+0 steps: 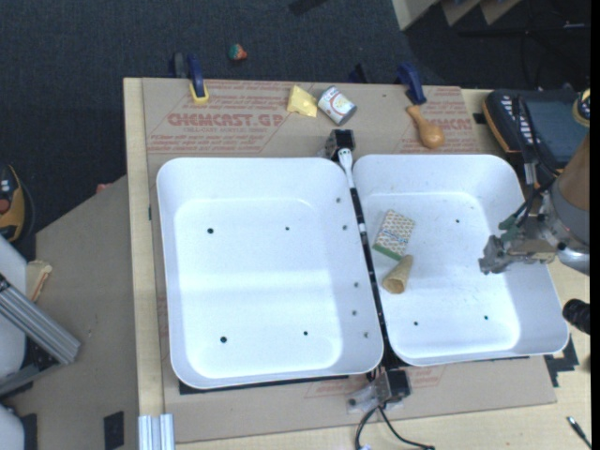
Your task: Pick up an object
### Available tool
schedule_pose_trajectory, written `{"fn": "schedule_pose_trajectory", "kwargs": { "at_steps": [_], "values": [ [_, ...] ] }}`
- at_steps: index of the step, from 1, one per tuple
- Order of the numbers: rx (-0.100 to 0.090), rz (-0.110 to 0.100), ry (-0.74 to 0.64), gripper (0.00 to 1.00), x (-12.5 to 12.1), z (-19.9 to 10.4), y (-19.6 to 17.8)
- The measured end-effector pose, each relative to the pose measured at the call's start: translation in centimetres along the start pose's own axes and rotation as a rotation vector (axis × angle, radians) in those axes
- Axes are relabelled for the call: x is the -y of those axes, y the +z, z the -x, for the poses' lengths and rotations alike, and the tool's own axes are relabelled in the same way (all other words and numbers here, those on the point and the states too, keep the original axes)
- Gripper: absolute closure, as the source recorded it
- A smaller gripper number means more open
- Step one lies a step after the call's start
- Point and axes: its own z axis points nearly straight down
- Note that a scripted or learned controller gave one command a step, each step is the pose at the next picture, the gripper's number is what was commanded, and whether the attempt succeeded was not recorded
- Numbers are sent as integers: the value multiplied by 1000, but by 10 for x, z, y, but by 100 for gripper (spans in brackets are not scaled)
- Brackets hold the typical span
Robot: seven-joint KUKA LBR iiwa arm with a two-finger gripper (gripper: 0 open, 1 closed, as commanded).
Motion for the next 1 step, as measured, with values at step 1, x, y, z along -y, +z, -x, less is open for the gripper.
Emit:
{"fn": "schedule_pose_trajectory", "kwargs": {
  "at_steps": [1],
  "values": [
    [11,17,5,100,-31,81,-145]
  ]
}}
